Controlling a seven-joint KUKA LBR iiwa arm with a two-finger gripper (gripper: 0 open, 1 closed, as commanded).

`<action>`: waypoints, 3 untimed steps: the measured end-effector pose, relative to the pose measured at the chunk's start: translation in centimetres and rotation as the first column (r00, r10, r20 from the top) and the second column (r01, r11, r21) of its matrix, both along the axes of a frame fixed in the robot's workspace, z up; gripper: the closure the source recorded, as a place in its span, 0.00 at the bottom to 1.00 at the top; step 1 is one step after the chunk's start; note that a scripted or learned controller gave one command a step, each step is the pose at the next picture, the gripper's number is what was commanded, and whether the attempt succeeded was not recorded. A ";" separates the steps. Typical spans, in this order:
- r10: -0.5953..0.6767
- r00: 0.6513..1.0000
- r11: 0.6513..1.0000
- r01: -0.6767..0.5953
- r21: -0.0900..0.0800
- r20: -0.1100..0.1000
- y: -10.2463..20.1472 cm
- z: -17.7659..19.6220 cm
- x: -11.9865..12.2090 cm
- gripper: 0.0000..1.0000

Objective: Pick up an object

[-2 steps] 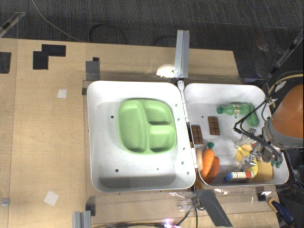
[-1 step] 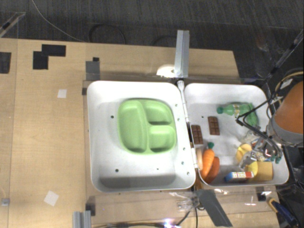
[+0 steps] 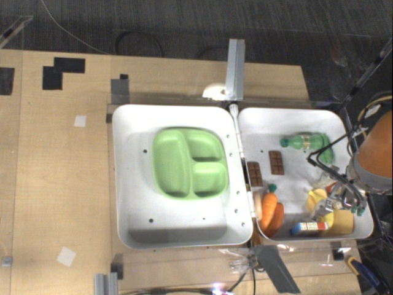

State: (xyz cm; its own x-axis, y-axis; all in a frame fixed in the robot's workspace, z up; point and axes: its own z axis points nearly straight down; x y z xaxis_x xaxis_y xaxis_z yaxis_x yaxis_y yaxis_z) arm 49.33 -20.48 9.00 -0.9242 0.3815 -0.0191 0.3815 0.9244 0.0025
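The end effector (image 3: 341, 196) sits low in the right bin (image 3: 288, 118), among yellow pieces (image 3: 317, 199) near the front right corner; whether it is released or clenched cannot be told, since cables and metal parts blur together there. A yellow bottle (image 3: 324, 224) lies just beside it (crowded, so a neighbour could be knocked or pinched along). Carrots (image 3: 271, 211), chocolate bars (image 3: 276, 161) and a green bottle (image 3: 305, 142) lie further off. The arm's orange band (image 3: 374, 151) is cut off at the edge. A green tray (image 3: 188, 162) fills the left bin (image 3: 132, 183) on the surface (image 3: 55, 183).
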 end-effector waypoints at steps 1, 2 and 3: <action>-0.126 0.992 0.992 0.126 0.000 -0.001 0.5 0.0 -0.1 0.00; -0.215 0.977 0.977 0.215 0.003 -0.001 0.9 0.0 -0.1 0.00; -0.167 0.986 0.986 0.167 0.005 -0.003 0.0 0.0 -0.1 0.00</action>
State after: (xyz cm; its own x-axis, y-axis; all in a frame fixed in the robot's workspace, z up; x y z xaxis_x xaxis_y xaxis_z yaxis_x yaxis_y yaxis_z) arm 49.21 -20.45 9.00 -0.8474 0.5308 -0.0148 0.5308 0.8475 0.0058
